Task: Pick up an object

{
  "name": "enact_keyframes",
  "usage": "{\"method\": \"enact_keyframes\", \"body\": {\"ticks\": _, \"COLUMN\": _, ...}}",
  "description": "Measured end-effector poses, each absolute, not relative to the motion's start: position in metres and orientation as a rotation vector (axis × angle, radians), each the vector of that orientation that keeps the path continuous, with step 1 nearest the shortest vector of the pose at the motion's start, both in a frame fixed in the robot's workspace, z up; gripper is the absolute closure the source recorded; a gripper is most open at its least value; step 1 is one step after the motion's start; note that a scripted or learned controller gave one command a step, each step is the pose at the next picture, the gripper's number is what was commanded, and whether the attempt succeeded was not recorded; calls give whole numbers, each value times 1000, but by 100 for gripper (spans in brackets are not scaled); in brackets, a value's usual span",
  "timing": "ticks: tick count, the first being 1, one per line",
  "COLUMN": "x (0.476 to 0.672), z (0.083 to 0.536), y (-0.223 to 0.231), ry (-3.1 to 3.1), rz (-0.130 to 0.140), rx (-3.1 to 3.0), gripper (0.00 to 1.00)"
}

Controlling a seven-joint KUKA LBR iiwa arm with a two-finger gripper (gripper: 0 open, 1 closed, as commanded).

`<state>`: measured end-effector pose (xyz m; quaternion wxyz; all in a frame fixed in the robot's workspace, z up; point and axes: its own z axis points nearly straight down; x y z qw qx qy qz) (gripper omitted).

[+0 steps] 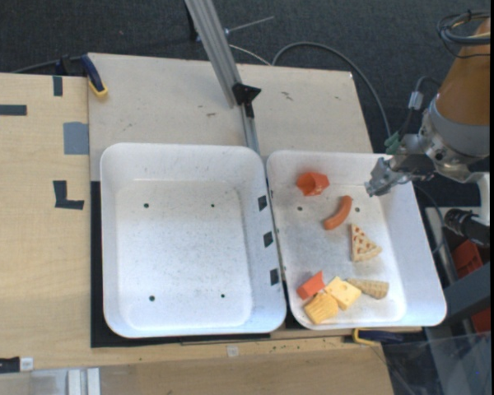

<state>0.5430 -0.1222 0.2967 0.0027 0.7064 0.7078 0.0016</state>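
Tool [377, 181] over right bin's [420, 245] far edge — sausage [338, 212] near

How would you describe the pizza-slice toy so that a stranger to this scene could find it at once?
Look in the right bin, the one holding toy food. Below the curved orange sausage, near the right wall, lies the pizza slice. It alone is a pale triangle dotted with red spots.

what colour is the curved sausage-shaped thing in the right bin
Orange-red sausage, seen in the camera view.
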Motion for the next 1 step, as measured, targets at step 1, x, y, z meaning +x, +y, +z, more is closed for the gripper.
{"method": "enact_keyframes", "body": {"ticks": 1, "x": 568, "z": 282, "y": -65, "ry": 2230, "rz": 0, "rx": 2215, "gripper": 100}}
